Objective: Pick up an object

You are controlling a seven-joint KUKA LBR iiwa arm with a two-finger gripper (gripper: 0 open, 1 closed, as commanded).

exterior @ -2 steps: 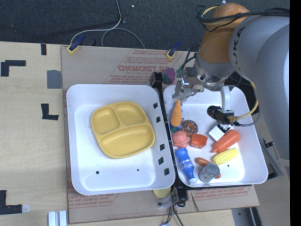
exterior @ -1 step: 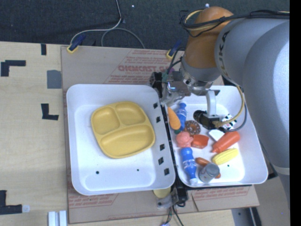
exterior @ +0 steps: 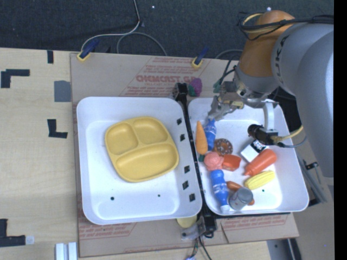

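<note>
At the right bin's [exterior: 293, 196] back-left corner, the gripper [exterior: 221, 106] hangs over a blue bottle [exterior: 210, 129]; grip state can't be told. Toys crowd the left wall, incl. a carrot [exterior: 201, 138] touching the bottle — a pinch may slip or snag both.

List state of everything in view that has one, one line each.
Yellow three-compartment plastic plate: flat in left white bin, nothing on it.
Blue plastic bottle with white label: lying on its side in right white bin.
Yellow toy corn cob: lying flat.
Orange toy carrot: lying by the bin divider.
Gripper: above right bin's far end, nothing visibly held.
</note>
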